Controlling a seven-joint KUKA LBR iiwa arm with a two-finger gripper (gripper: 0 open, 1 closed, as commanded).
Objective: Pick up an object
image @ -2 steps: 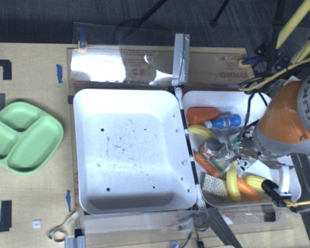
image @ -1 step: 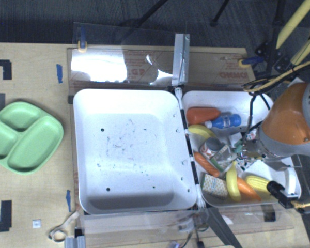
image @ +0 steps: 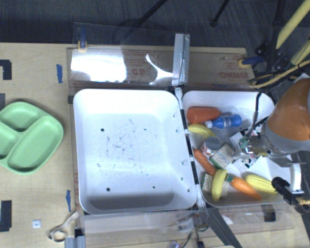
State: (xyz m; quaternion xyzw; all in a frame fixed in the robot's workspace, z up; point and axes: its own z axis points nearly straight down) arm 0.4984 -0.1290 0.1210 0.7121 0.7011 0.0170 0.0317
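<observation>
crowding the right bin [image: 232, 98], toys beside end effector [image: 246, 148], grip state cannot tell, left bin [image: 129, 99] bare

— What sits where on the desk [image: 31, 66]?

— Two bins side by side: the left bin [image: 129, 149] mid-desk, the right bin [image: 217, 101] at the desk's right edge. A divided plate [image: 23, 136] lies near the left edge.

— And in the right bin?

— A sausage [image: 202, 113] and bottle [image: 225, 122] toward the back edge, a banana [image: 200, 131] just before them; a corn cob [image: 259, 183] and carrot [image: 243, 186] at the front edge.
</observation>
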